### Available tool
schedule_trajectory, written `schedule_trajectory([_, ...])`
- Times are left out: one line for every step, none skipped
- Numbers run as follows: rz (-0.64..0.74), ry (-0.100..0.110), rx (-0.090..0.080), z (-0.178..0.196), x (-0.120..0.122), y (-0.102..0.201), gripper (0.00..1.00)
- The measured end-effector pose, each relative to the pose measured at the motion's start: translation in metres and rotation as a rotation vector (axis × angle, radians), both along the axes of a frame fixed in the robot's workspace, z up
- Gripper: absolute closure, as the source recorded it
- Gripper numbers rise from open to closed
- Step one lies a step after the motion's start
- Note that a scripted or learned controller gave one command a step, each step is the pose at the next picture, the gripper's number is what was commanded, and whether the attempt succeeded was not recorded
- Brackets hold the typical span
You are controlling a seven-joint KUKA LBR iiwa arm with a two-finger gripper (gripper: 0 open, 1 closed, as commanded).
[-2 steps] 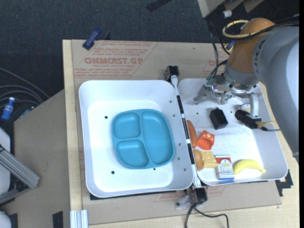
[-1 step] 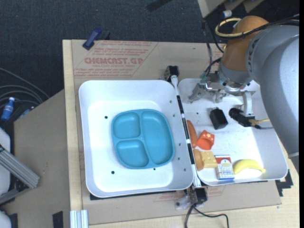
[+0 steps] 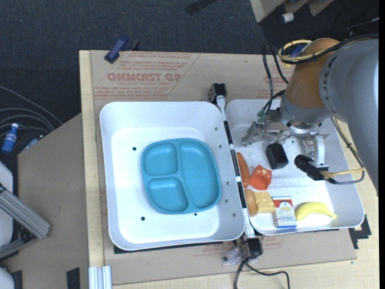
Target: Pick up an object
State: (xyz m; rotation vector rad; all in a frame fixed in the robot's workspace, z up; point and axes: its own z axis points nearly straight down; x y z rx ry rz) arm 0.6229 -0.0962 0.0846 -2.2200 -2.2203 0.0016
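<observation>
While the gripper (image 3: 278, 152) hangs low in the right bin (image 3: 343, 179), I cannot tell its finger state; hot dog (image 3: 242, 168), strawberry (image 3: 260, 177), banana (image 3: 314, 210) and carton (image 3: 284, 212) lie beside, the blue plate (image 3: 179, 175) in the left bin (image 3: 117, 179)

Toy foods (image 3: 267, 191) cluster in right bin's (image 3: 352, 212) front.

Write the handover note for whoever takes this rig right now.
Gripper: low in the right bin; nothing seen held.
Right bin, along its left and front: hot dog, red piece, yellow-orange block, small carton, banana.
Left bin: blue divided plate.
Done: nothing lifted yet.
Left: grasp one object and raise it.
</observation>
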Motion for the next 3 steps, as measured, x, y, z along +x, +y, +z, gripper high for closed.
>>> schedule_trajectory([0.000,-0.001,0.000,0.010,0.001,0.000,1.00])
schedule_trajectory([0.000,-0.001,0.000,0.010,0.000,0.000,0.00])
schedule_trajectory([0.000,-0.003,0.000,0.020,0.001,0.001,1.00])
